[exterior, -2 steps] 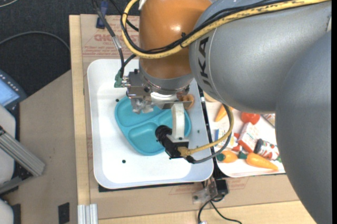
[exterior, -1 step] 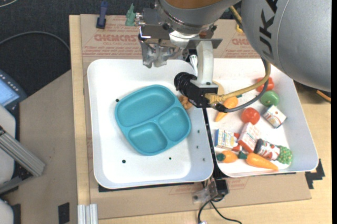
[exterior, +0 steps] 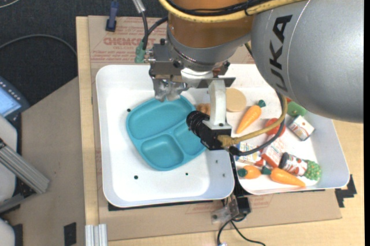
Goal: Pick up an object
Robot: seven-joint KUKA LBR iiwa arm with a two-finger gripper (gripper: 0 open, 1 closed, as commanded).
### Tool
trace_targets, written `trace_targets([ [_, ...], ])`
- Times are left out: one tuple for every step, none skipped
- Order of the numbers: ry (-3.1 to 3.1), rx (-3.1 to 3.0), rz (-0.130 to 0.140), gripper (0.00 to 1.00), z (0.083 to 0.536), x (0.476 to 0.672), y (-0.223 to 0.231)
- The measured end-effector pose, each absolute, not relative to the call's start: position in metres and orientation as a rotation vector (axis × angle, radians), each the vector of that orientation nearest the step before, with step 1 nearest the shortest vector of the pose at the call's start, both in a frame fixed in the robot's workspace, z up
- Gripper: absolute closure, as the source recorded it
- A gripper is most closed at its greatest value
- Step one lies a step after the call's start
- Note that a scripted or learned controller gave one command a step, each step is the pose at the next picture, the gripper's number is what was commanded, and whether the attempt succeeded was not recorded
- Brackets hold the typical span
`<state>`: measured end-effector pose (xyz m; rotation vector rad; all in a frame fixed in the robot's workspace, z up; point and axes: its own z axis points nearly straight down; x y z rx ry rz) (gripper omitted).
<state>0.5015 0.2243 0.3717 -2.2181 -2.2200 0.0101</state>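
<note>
A teal divided plate [exterior: 161, 136] lies flat in the left white bin [exterior: 115, 140]. My gripper [exterior: 169, 92] hangs low over the plate's far edge, right at its rim, under the grey and orange wrist. The arm's bulk hides the far side of both bins. The right bin [exterior: 335, 166] holds an orange carrot [exterior: 248, 118], a second carrot [exterior: 287, 178], a tan round piece [exterior: 236, 99], a small bottle [exterior: 291, 164] and a green bumpy piece [exterior: 313, 170].
A black cable fitting [exterior: 203, 129] and a yellow hose [exterior: 260, 132] hang from the wrist over the ridge between the bins. Brown cardboard [exterior: 87, 65] lies under the bins. A white carton [exterior: 302, 127] rests near the right bin's far side.
</note>
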Motion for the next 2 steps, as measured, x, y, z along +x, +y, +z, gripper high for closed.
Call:
trace_targets([
  [-2.228, -2.228, -0.032, 1.0, 0.545, 0.54, 0.218],
  [-2.21, -2.227, 0.017, 1.0, 0.44, 0.533, 0.147],
])
